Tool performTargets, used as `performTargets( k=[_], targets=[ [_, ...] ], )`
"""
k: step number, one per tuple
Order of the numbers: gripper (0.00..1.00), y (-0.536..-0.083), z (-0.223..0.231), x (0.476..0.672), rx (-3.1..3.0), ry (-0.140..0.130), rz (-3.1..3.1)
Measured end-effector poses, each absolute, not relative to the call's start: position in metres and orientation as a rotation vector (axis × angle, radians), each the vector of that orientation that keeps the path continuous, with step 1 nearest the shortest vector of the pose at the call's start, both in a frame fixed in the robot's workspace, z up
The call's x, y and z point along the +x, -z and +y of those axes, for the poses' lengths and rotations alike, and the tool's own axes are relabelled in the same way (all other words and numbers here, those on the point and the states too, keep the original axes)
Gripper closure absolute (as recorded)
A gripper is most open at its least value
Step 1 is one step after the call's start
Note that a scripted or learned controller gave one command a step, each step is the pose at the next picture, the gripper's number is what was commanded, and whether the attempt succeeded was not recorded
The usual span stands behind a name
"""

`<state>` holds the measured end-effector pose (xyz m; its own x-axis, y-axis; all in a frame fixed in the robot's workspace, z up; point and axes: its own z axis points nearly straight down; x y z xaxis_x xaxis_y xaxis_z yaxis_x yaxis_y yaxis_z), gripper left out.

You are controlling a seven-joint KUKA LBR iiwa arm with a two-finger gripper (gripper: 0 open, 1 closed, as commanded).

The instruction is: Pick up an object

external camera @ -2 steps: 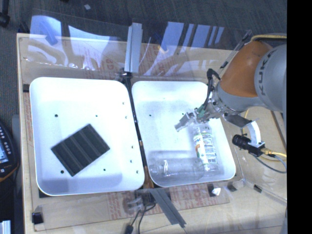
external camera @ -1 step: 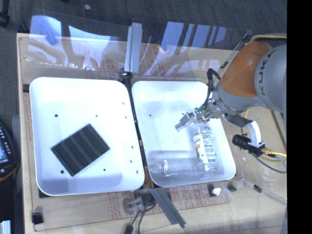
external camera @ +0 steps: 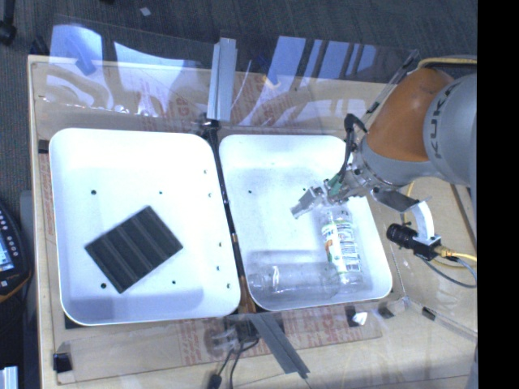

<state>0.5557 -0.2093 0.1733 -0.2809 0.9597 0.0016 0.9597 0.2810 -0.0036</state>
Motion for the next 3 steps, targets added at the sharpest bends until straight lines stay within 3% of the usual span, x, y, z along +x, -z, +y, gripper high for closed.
performTargets(
  k=[1, 2, 3],
  targets=[
    [0.0, -0.181, -0.211, 0.557, -1.887, -0.002, -2.51],
    [0.0, -0.147, -0.21, 0.58, -1.991, -0.003, -2.431],
    [0.0, -0.145, -0.18, 0.592, -2.172, 0.0, -2.274]
  ],
)
